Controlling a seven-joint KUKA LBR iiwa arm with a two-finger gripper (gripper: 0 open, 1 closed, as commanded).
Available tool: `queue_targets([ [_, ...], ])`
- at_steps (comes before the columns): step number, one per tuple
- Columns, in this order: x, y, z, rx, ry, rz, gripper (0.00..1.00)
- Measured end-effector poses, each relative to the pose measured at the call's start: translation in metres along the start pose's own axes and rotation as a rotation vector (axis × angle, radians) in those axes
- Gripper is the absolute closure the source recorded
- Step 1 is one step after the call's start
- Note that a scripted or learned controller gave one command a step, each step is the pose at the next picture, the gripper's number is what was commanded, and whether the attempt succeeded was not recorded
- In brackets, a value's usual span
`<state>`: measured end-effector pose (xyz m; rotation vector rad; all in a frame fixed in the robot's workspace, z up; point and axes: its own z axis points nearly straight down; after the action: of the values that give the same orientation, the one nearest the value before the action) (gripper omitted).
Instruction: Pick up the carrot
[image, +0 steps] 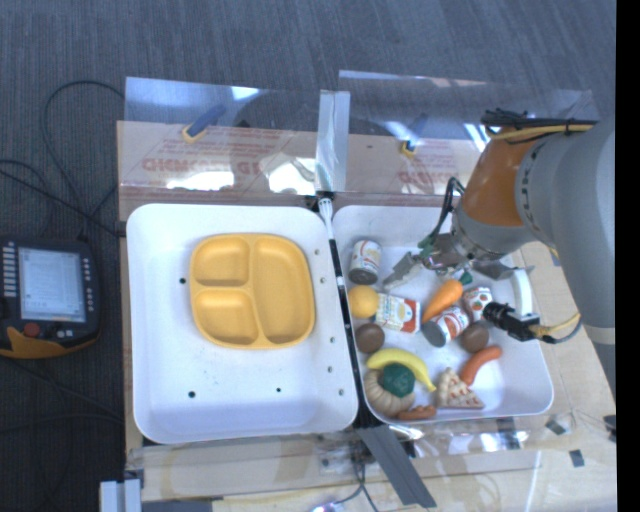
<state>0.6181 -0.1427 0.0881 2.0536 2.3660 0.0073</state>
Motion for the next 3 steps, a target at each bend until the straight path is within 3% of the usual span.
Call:
queue_targets([
  [1,-0.027,-0.04,-0.001,-0.001,-0.002,-0.047,0.0],
  [2,-0.023,-0.086,-0.002,-0.005,-0.004,0.052,0.0],
  [3,-0.001,-0.116,-0.003,-0.009,-0.008,0.065,0.0],
])
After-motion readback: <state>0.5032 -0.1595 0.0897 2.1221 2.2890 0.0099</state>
